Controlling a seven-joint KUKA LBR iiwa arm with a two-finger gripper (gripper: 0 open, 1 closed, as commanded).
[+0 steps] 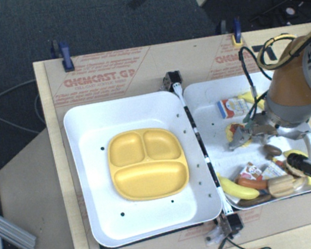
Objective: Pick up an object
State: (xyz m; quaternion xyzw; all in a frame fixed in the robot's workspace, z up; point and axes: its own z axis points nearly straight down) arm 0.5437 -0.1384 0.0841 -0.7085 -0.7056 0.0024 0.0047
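Observation:
My gripper [239, 138] hangs low over the middle of the right bin [205, 103], the grey and orange arm reaching in from the right. A small yellow piece [230, 133] lies right beside it. Behind it sits a white carton with red and blue print [233, 106]. In the near part of the bin lie a banana [238, 188], a red and white packet [251, 172], a tan bread roll [285, 186] and a brown piece [272, 148]. Nothing shows held in the gripper.
The left bin [90, 162] holds a yellow divided plate [147, 163]. A black clip [172, 79] sits at the far end of the seam between the bins. The bench board [105, 73] surrounds both bins.

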